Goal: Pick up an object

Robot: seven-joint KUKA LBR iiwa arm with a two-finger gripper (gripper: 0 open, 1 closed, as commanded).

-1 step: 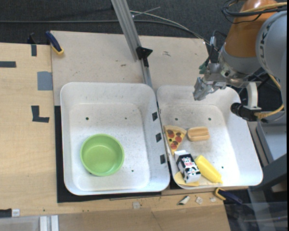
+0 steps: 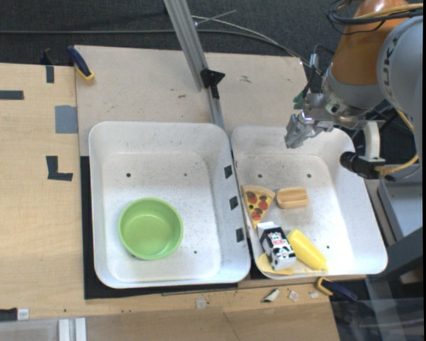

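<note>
The pale wood table (image 2: 28,190) carries two shallow white speckled bins. Nearest, in the right bin (image 2: 355,219), lie a yellow corn-like piece (image 2: 307,251), a black-and-white carton (image 2: 275,246), a pizza slice (image 2: 257,203) and a tan bun (image 2: 292,197). The left bin (image 2: 106,155) holds a round green bowl (image 2: 150,227). Farther back, the gripper (image 2: 296,136) hangs above the right bin's far edge; whether it is wide or narrow, I cannot tell.

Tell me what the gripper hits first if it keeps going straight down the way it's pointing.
Probably bare floor at the back of the right bin. The gripper points down and slightly left, behind the bread roll and pizza slice. Depth is uncertain from this view.
</note>
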